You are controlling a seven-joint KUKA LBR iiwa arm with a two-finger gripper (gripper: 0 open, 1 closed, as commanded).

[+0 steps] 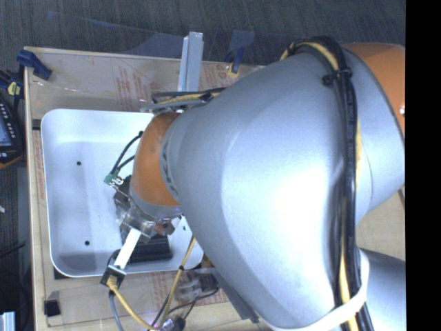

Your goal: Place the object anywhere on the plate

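Right, the grey arm (275, 185) comes in from the right of the frame and takes up most of the middle and the right side. It's a great rounded grey shell, with a bundle of yellow and black cables (346, 123) strapped along its upper right side. Follow it down to the left and there's the orange band (148, 167), just left of centre, sitting over the white bin (69, 178) on the left of the frame.

Below that band, in the lower left, the end effector (141, 227) hangs low over the bin's near corner, close to its lower rim. Released or clenched? I cannot tell, as the wrist hardware covers it from this angle. A white strip (126, 252) slants down and left from the wrist to the bin's lower rim. Just to its right a dark block (153, 249) lies against the bin floor; what it is I cannot tell.

As for the object and the plate, I cannot tell where they lie, because the arm hides the right half of the worktop (96, 81).

Elsewhere, a thin yellow cable (134, 312) loops along the bottom edge of the frame. A metal post (193, 57) stands upright at the top centre, behind the bin. A blue clamp (33, 64) grips the worktop's upper left corner.
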